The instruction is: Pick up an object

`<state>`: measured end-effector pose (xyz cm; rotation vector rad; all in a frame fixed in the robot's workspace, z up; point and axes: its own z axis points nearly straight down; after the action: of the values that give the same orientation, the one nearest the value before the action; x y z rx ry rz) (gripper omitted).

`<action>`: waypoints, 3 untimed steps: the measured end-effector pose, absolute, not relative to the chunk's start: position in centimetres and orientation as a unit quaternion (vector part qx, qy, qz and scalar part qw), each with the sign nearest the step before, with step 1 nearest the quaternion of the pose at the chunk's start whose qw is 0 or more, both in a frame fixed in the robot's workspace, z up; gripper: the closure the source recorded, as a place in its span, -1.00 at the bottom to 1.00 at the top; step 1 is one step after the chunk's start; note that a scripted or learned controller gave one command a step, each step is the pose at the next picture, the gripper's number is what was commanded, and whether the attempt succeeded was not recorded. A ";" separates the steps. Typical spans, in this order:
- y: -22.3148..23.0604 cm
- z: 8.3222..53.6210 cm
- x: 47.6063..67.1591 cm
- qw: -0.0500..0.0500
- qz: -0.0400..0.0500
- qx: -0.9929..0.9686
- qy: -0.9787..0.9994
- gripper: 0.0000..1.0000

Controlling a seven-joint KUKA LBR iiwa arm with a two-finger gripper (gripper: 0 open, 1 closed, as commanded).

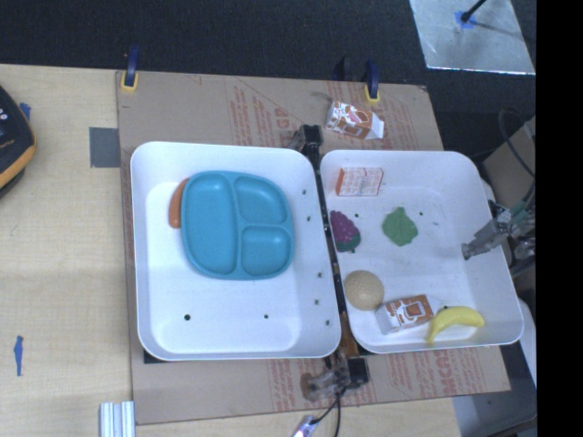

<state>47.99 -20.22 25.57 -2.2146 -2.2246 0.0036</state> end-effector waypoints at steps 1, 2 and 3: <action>-17.1 19.9 53.7 0.002 0.002 -0.705 -0.710 -1.00; -14.7 10.0 56.8 0.002 0.002 -0.705 -0.709 -1.00; -15.4 9.2 60.4 0.001 0.001 -0.706 -0.708 -1.00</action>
<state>60.41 -15.35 9.20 -2.2165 -2.2242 0.0016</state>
